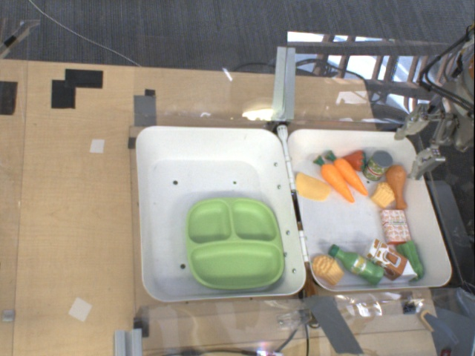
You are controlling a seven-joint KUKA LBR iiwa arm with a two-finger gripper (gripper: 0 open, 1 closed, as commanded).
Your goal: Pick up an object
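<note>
Camera view is showing a green divided plate (235, 243) lying in the left bin (159, 191). The right bin (438, 262) is holding a crowd: two carrots (342, 176), a yellow wedge (312, 188), a small can (378, 166), a green bottle (358, 265) and packets near the front edge. The gripper (428, 136) is hanging over that bin's far right corner, above everything, with the can and carrots sitting to its left. Whether it is spread or pressed together cannot be told.
</note>
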